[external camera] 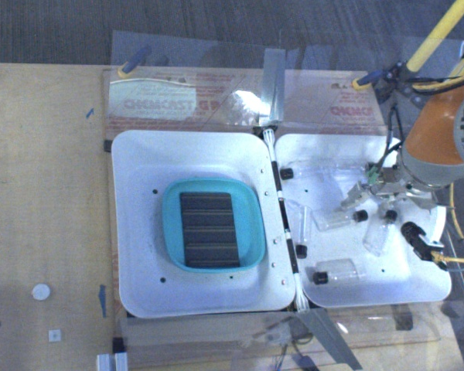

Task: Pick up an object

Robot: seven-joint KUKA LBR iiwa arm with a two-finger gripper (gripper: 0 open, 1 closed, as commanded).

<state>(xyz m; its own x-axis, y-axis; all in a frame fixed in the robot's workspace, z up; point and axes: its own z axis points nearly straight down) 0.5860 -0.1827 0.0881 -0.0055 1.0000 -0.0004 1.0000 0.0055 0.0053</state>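
Clear vials [336, 271] with dark caps are what I am after, and several lie scattered on the floor of the right bin [317, 149], one near its front edge with its long axis running left to right and its black cap at the left end. Another vial [334, 216] lies near the middle, tilted on a diagonal toward my claw [379, 195], which hangs low over the right part of that bin among the vials. I cannot tell how the claw itself is set; the metal and the clear plastic blur together there, so I would not claim anything is caught in it. As I judge it, the pick is not yet done: nothing is visibly lifted. The left bin [139, 161] carries a teal tray [173, 230] with a dark ribbed block [209, 229], well apart from me on the table [39, 168].
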